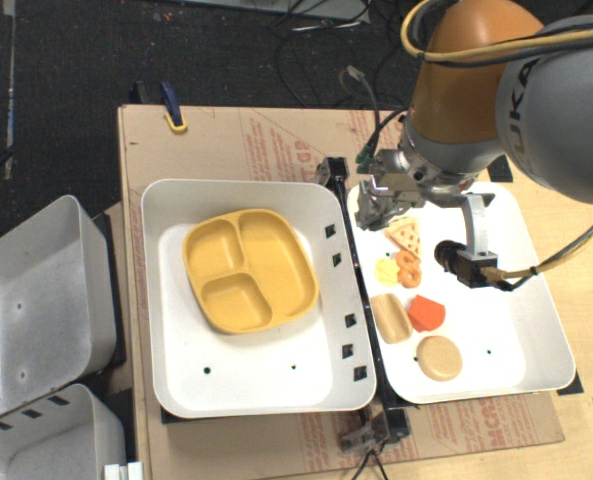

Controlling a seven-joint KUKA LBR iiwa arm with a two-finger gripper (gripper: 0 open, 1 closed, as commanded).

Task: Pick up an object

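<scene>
Nearest me in the right bin (536,368), close to its front edge, sits a round tan biscuit-like piece (439,357); just behind it a red-orange wedge (426,313) lies beside a tan bread-shaped block (390,318) that hugs the bin's left wall; a little further back a small yellow piece (386,270) touches an orange ring-shaped piece (408,268), and behind those a pizza-like slice (405,234) points toward the far left corner. In the left bin (166,368) a yellow divided plate (248,268) rests tilted around the middle, three compartments showing, apart from every wall. Toward the far left corner of the right bin the gripper (380,206) hangs just above the slice's far end; the metal and cables there are too cluttered for me to tell its state, and nothing can be seen caught in it. Behind it rises the grey arm (561,108) with its orange band (466,58), reaching in over the bin's far edge.
</scene>
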